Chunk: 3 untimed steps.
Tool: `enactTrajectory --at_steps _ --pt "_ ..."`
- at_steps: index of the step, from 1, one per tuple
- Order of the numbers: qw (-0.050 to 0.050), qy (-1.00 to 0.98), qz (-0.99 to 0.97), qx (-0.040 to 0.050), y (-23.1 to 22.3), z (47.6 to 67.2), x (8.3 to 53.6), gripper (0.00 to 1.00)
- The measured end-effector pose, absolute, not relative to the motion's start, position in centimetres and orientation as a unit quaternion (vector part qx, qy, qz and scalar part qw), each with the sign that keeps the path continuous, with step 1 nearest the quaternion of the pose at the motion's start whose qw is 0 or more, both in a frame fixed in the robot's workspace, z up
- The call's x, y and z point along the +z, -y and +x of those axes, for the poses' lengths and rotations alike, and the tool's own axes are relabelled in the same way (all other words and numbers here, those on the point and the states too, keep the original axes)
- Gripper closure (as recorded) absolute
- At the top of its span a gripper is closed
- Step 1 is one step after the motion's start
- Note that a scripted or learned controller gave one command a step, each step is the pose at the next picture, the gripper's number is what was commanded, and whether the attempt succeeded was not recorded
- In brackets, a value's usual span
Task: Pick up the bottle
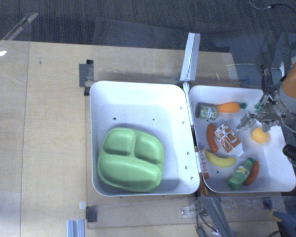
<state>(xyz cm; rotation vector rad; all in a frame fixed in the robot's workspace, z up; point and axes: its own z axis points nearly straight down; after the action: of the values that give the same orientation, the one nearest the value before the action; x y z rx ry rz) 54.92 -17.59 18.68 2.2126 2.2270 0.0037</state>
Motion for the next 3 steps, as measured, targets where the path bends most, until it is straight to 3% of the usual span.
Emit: enactTrajectory --at_steps 1,2,3 --pt "0.004 -0.623 0.782 0.0051 8.5 61.4 8.9 0.00" --pt "0.006 -0.626 0.779 0.0078 8.3 61.7 10.1 1.00" --pt "0.003 -0.675 0.738 0.0024 10.3 57.4 28.8 1.00"
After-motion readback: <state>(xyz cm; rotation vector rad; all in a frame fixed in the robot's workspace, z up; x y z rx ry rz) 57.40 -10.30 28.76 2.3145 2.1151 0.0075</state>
